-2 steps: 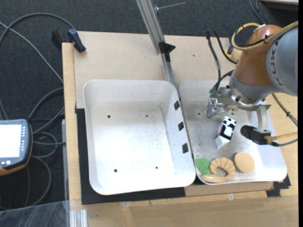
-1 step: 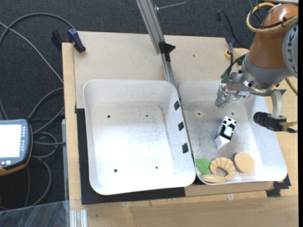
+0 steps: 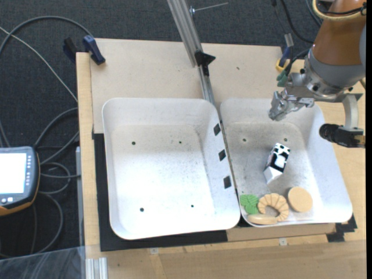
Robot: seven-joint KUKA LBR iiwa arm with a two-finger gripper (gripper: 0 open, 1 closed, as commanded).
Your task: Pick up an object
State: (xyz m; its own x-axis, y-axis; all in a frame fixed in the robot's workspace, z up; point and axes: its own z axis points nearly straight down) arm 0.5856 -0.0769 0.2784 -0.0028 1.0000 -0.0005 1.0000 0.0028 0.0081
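My gripper [image 3: 281, 108] hangs over the far part of the right bin [image 3: 325, 173], with nothing visible between its fingers. Below it, toward the bin's middle, stands a small white carton with black markings [image 3: 277, 161], tilted. Along the bin's near edge lie a green toy piece [image 3: 249, 203], a tan croissant-shaped toy [image 3: 273, 207] and a round tan cookie [image 3: 300, 199]. The gripper is well apart from all of them.
The left bin [image 3: 157, 167] sits beside the right one, divided by a raised rim with black clips [image 3: 221, 154]. A slanted metal rail [image 3: 192, 39] runs across the bench behind the bins. A blue clamp [image 3: 93, 48] holds the bench's far-left corner.
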